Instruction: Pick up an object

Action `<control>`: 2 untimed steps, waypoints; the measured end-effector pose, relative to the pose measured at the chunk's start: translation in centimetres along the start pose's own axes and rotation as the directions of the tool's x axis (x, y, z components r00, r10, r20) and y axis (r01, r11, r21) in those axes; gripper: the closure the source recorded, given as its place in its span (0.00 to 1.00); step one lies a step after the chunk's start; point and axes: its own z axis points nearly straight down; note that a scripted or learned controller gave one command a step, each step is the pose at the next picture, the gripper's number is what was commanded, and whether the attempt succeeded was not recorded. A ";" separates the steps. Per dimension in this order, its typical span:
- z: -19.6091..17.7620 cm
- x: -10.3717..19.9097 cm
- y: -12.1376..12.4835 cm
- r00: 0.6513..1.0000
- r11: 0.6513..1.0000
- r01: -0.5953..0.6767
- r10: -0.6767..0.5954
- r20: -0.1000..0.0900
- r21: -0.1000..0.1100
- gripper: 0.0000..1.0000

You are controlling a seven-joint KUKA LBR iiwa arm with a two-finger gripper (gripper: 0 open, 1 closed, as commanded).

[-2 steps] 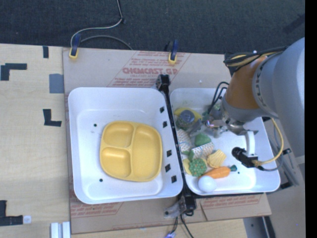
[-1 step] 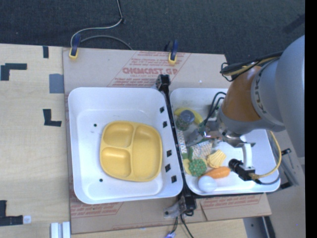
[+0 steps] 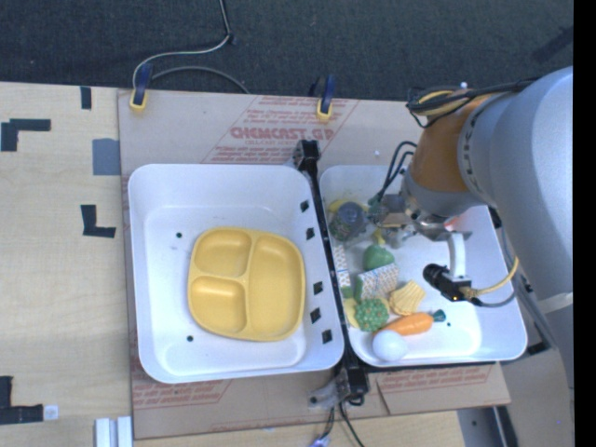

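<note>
Yellow three-compartment plastic plate (image 3: pixel 247 282)

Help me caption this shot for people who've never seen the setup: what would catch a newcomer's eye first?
Most likely the yellow divided plate, lying alone in the left bin. Next, the bulky grey arm with its orange band, reaching in from the right over the right bin. Below it, a jumble of small toy foods is crowded along that bin's left side, with an orange carrot and a white egg nearest the front.
</note>
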 end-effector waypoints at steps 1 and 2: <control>-0.1 -0.4 -9.3 1.000 1.000 -0.003 0.003 0.000 0.003 0.00; 0.0 0.6 -3.9 1.000 1.000 -0.002 0.002 0.003 0.000 0.00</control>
